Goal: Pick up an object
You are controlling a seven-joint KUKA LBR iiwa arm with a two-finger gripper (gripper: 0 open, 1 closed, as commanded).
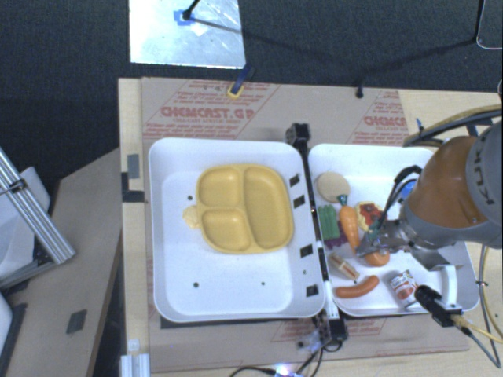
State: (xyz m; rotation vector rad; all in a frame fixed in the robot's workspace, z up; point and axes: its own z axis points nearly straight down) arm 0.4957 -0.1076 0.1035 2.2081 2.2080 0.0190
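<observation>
Risk at the gripper (368,247): the fingers are sunk among closely packed toy food, and it cannot be told whether they are apart, together or clamped on anything; a lift from here may be judged likely to come up with nothing, or with a neighbour dragged along.
Risk from crowding: the orange piece (377,258) lies just beside the fingertips, with the carrot (348,223) and the red and yellow item (369,212) close by, so a glancing closure could push one aside instead of seizing it.
Risk at the near rim: the sausage (356,289) and the small red and white can (402,285) lie near the front edge of the right bin (369,154); a sweep of the wrist could knock them against or over the rim.
Right bin, contents: nearest are the sausage and can, then a small tan piece (343,268), the orange piece, a green vegetable (328,223) by the divider, the carrot, and farthest a pale round item (332,185).
Task's thing: no single object is fixed by the task; the likeliest candidate is judged to be the orange piece at the fingertips, resting on the bin floor.
Left bin (173,289), contents: a yellow three-compartment tray (240,208), with nothing seen in its compartments.
</observation>
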